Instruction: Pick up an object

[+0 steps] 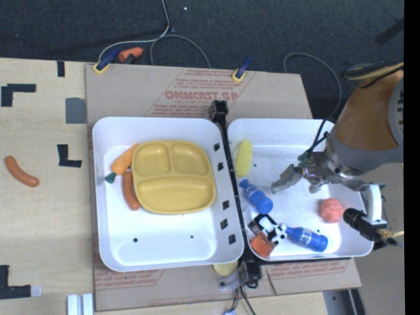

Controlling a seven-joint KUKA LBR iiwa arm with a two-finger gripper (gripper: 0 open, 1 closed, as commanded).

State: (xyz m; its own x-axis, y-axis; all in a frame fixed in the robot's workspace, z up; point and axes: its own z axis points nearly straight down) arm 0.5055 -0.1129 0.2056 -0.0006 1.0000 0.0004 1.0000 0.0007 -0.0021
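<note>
My gripper [300, 181] hangs over the middle of the right bin [289, 131], open with nothing between its fingers. One grey finger [282, 180] points left toward a blue bottle [254, 195]. A pink ball [332, 209] lies just right of and below the gripper. A second blue bottle [307, 238] rests along the bin's front, beside a black-and-white toy [269, 228] and an orange piece [262, 247]. A yellow corn cob [243, 157] stands at the bin's left wall.
The left bin [157, 251] holds a yellow divided plate [174, 176], a carrot [121, 161] and a brown sausage [130, 191]. Another sausage [21, 170] lies on the bench at far left. A black divider [226, 189] separates the bins.
</note>
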